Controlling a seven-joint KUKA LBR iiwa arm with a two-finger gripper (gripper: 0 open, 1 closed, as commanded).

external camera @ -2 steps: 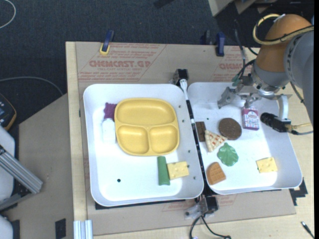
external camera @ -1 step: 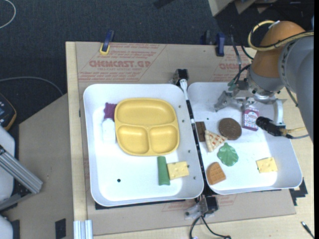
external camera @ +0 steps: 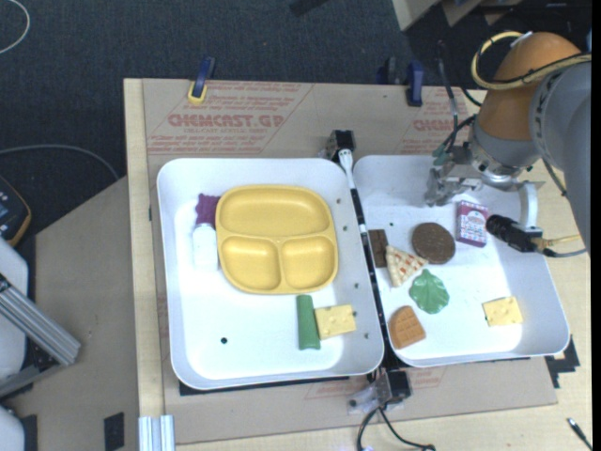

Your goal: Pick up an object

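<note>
Pincer (external camera: 449, 188) sits low near the right bin's (external camera: 554, 301) far edge, beside the maroon packet (external camera: 471, 223); whether it is open or closed cannot be told.

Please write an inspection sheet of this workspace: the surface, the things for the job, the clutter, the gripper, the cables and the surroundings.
Surface: brown bench board bearing left bin and right bin, side by side.
Job's things, right bin: brown disc, maroon packet, waffle wedge, green leaf, bread piece, cheese cube, brown bar.
Job's things, left bin: yellow divided tray, green stick, cheese slice, purple item, white item.
Clutter: nothing seen.
Gripper: low over the right bin's far part; nothing seen between the jaws.
Cables: along the arm; one below the bench's near edge.
Surroundings: dark carpet.
</note>
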